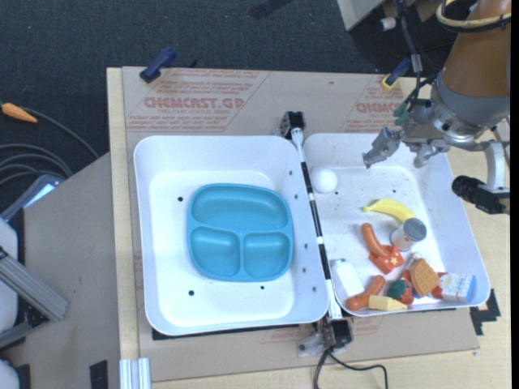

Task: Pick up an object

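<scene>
Camera view is showing the tool (399,147) hanging spread apart and holding nothing, so I'd be dropping it squarely over the banana (390,210).

Red print reading "CHEMCAST GP" stands on the brown protective sheet (203,96) covering the table, far of the left bin, repeating partly at the far right.

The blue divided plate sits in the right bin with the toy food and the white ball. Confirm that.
Wrong bin. The camera view shows the blue divided plate alone in the left bin; the toy food and the white ball lie in the right bin.
</scene>
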`<state>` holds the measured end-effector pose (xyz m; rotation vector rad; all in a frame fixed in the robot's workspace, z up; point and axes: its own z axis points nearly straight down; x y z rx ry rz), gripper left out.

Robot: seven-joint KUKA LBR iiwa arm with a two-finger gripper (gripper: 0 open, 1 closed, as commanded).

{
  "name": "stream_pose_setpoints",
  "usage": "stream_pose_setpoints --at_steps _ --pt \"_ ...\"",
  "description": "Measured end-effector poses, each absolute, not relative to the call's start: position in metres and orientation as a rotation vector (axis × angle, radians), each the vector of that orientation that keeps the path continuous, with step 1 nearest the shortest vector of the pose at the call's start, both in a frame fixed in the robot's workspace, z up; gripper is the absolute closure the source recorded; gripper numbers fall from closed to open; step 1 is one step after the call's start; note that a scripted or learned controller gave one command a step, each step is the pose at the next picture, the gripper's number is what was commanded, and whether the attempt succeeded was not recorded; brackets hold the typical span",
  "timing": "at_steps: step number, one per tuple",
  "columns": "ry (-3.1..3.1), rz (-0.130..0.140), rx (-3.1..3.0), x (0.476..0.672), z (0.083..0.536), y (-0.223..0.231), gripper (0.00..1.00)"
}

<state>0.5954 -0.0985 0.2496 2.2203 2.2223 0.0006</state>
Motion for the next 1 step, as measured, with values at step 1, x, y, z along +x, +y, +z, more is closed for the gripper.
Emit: stream_pose_setpoints --at_steps 1 --pt "2.221 -0.001 2.224 0.5460 0.1798 -0.1296 0.00"
